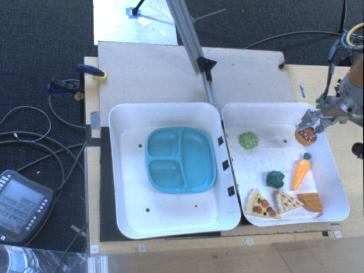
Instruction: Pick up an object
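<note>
My gripper (310,125) hangs over the far right side of the right bin (267,115). Directly under its tip is a small orange-brown donut (306,136), touching or nearly touching it; whether the donut is gripped is not visible. Other items in this bin: a pale green lettuce piece (248,140), a dark green broccoli (275,179), an orange carrot (301,174), a pizza slice (261,205), a wedge-shaped sandwich piece (288,201) and a brown toast piece (310,202).
The left bin (131,209) holds a blue divided plate (181,159). A grey pole (187,30) slants down to the gap between the bins. Cables and a control pendant (23,203) lie on the floor at left.
</note>
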